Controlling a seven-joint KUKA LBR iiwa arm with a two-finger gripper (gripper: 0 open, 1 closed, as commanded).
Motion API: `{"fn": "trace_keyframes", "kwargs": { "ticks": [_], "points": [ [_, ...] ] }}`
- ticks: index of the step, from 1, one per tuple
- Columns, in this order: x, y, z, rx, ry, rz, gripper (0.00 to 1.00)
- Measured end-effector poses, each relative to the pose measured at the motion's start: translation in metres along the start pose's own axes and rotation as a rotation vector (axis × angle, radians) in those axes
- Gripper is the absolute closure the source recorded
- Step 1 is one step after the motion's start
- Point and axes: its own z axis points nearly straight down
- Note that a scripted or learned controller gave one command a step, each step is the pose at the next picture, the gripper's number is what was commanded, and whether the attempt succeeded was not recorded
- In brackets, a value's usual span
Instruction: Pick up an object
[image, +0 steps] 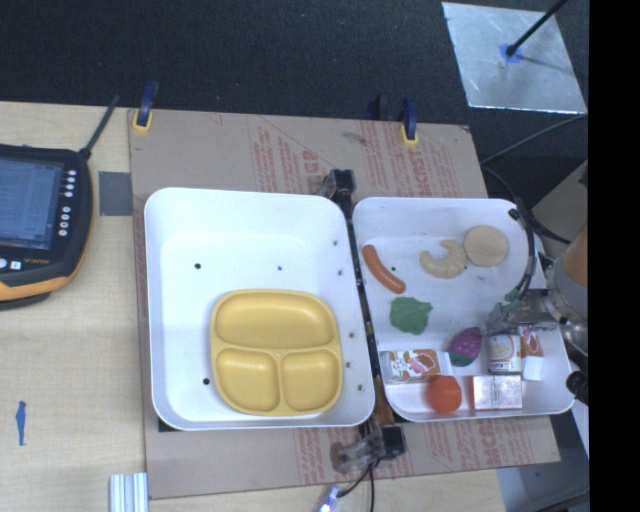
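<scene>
Camera view: looks down on two white bins; the arm enters at the right edge.
Gripper (520, 318): low over the right bin (400, 215), at its right side; I cannot tell its state, the metal parts blur together.
Candidate objects: small can (502, 352) just below the gripper; purple fruit (465, 345) beside it; tomato (444, 394); sausage (383, 268); green leafy piece (410, 315); croissant (445, 261); round cookie (486, 245); two flat packets (410, 364) (497, 392).
Left bin (200, 230): holds a yellow divided plate (276, 351).
Progress: nothing appears lifted; every item seems to rest on the bin floor. Grasp and lift remain, by my judgement.
Writing: packets and can carry printed labels, too small to read.
</scene>
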Motion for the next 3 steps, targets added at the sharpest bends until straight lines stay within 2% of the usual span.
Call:
{"fn": "trace_keyframes", "kwargs": {
  "ticks": [1,2,3],
  "points": [
    [0.076,0.040,0.010,0.036,0.002,0.006,1.00],
    [0.030,0.026,0.037,0.036,0.001,0.010,1.00],
    [0.075,0.027,0.010,0.036,0.001,0.006,1.00]
  ]
}}
